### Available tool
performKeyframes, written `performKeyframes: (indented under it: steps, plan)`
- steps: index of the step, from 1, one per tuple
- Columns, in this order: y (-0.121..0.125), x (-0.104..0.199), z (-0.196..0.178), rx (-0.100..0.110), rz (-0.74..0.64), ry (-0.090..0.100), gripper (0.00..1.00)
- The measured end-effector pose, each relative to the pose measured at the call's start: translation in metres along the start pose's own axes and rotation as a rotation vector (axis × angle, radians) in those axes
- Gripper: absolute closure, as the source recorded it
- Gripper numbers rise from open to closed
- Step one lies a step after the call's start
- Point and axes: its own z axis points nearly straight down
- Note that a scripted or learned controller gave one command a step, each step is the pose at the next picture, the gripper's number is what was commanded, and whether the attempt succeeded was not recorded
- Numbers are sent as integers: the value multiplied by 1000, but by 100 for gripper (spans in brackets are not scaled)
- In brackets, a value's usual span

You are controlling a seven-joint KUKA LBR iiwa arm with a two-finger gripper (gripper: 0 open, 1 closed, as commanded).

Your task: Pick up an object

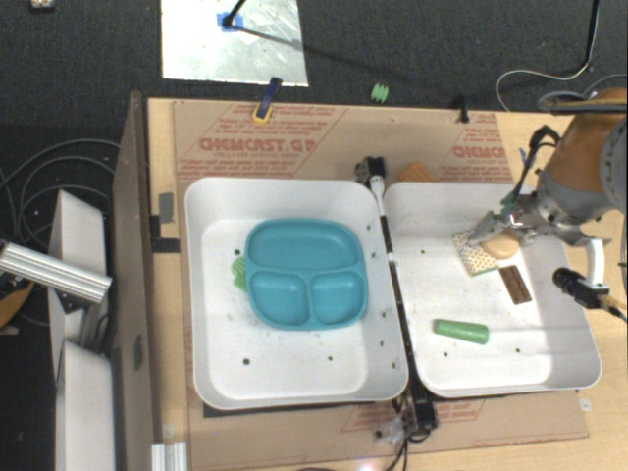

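3 small things lie in the right bin (pixel 579 361). the gripper (pixel 503 226) hangs over the tan round piece (pixel 501 247), grip state unclear; it should descend straight, centred, clear of the patterned pad (pixel 475 256).

Grey arm (pixel 587 160) reaching from right, gripper (pixel 510 222) lowered, wrist bent down

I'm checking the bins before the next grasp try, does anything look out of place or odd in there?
One thing: a small green object in the left bin is mostly hidden under the left edge of the blue divided plate. In the right bin, the green cylinder, brown bar and patterned square lie loose, undamaged.
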Motion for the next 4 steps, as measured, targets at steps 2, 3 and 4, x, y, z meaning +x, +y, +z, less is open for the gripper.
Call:
performKeyframes:
  steps: [2,3,4]
  plan:
    - [8,1,3,17,-7,3,0]
    - [-55,-1,-10,27,1,4,0]
    - [-51,0,-20,20,-1,3,100]
